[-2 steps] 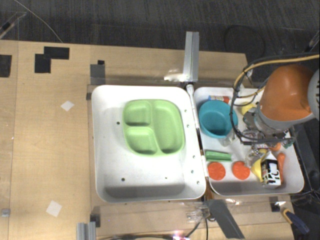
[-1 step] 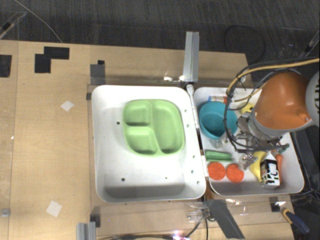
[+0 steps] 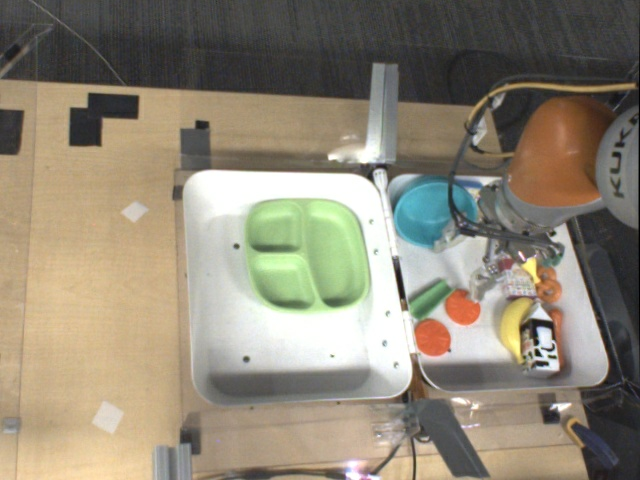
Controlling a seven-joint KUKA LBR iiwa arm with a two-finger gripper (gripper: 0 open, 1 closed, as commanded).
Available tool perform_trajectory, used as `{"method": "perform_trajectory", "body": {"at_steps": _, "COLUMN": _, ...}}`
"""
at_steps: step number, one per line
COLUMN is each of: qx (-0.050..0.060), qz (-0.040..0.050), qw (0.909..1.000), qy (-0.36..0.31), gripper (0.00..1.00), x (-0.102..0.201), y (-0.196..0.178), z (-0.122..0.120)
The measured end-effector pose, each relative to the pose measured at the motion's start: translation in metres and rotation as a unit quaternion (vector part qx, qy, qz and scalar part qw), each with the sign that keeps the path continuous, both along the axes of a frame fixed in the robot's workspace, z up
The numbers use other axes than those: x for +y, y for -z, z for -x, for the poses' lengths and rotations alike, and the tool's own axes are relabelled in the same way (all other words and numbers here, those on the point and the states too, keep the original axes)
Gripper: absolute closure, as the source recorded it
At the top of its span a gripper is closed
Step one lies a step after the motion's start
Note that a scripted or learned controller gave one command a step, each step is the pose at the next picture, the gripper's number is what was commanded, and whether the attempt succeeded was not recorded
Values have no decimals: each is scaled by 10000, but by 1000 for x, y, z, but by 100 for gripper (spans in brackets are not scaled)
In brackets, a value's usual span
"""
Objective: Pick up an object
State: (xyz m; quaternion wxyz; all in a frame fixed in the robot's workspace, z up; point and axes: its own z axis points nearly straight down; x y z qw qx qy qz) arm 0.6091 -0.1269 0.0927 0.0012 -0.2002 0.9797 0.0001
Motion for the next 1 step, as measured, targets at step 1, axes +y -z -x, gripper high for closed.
{"method": "perform_trajectory", "body": {"at_steps": 1, "qx": -73, "qz": 11, "qw": 9998, "qy": -158, "gripper": 0, "x": -1, "y": 1, "z": 72}}
